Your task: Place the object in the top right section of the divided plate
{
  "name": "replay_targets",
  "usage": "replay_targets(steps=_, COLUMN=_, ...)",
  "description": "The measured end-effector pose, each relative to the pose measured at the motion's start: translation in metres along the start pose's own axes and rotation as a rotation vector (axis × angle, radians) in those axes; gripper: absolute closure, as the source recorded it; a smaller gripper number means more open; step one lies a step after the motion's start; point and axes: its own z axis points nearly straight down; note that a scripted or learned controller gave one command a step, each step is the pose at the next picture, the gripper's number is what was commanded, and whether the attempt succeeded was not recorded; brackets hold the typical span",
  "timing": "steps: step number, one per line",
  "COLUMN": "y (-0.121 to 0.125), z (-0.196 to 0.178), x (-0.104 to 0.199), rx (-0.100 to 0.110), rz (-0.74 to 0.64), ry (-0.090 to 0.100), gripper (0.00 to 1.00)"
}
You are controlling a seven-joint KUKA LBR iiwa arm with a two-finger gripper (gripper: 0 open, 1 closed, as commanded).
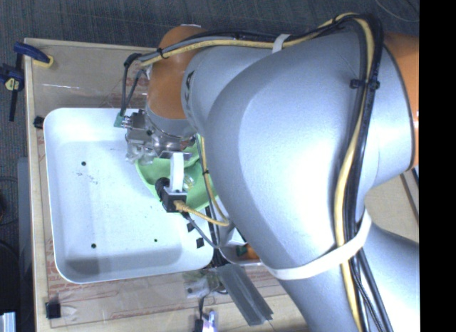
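1. The green divided plate (191, 175) is lying at the right side of the left white bin (92, 202), mostly covered by the arm (299, 152) — its sections cannot be told apart.
2. The gripper (146, 145) is hanging over the plate's left edge, apparently positioned for a placement — whether it is carrying the object cannot be told.

No text, label, brand or number can be read anywhere. The arm (299, 145) and the bin (85, 202) bear no legible marks.
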Motion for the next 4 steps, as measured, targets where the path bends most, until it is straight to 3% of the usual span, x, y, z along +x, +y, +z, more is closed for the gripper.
replay_targets(steps=1, y=0.03, z=-0.053, x=-0.081, rx=-0.007, rz=-0.187, ry=0.002, gripper=1.0)
replay_targets(steps=2, y=0.052, z=-0.226, x=-0.064, rx=0.003, rz=-0.089, ry=-0.002, gripper=1.0)
replay_targets(steps=3, y=0.031, z=-0.05, x=-0.009, rx=-0.002, rz=-0.605, ry=-0.004, gripper=1.0)
replay_targets(steps=4, y=0.059, z=-0.156, x=-0.021, rx=-0.007, rz=-0.964, ry=-0.006, gripper=1.0)
